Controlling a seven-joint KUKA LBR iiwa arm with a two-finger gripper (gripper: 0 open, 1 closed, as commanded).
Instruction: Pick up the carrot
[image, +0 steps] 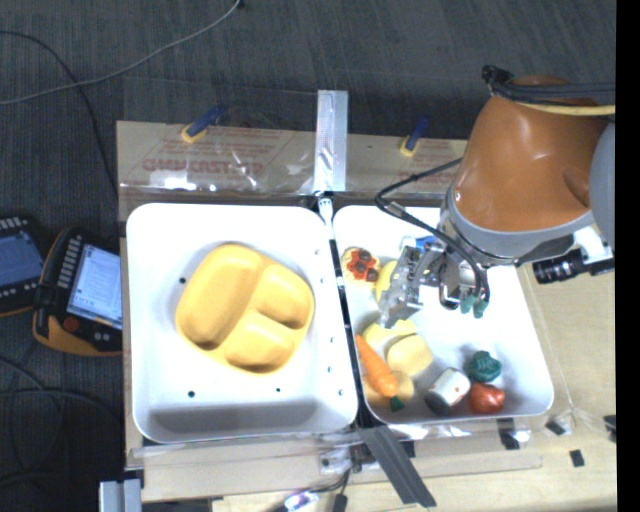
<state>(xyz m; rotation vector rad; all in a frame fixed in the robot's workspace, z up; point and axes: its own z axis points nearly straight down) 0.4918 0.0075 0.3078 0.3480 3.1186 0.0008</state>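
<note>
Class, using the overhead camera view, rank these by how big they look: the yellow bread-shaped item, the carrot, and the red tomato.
1. Yellow bread-shaped item, by far the largest.
2. Carrot.
3. Red tomato, smallest.

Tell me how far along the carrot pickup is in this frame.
Done: the arm has reached into the right bin, and the gripper hangs over the pile of toy food there. In hand: nothing visible between the fingers. Left: the carrot lies flat by the bin's left wall, below and slightly left of the gripper, so the descent, grasp and lift all remain. The left bin holds a big yellow piece.
</note>
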